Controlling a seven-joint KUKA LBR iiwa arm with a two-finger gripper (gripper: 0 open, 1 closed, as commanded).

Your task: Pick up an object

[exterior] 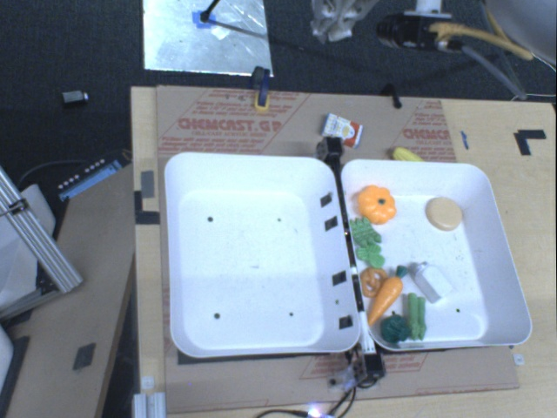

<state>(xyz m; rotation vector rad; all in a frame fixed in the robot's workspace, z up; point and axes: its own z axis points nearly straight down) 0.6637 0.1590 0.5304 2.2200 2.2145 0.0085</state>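
Observation:
The right bin (487, 259) holds several toy items. An orange pumpkin (377, 204) and a beige round disc (444, 213) lie toward its back. Green leafy pieces (367, 242) sit by the left wall. Lower down are a pretzel (372, 279), a carrot (385, 296), a small white bottle (431, 280), a green pod (416, 314) and a dark green broccoli (396, 329). My gripper (341, 16) hangs high at the top of the view, beyond the bench's far edge, well away from both bins and with nothing seen in it.
The left bin (252, 259) lies beside the right one. A yellow banana (405, 155) and a small carton (342, 129) rest on the cardboard behind the bins. A yellow-and-blue clamp (260, 90) sits at the bench's back edge. Cables (470, 37) trail at top right.

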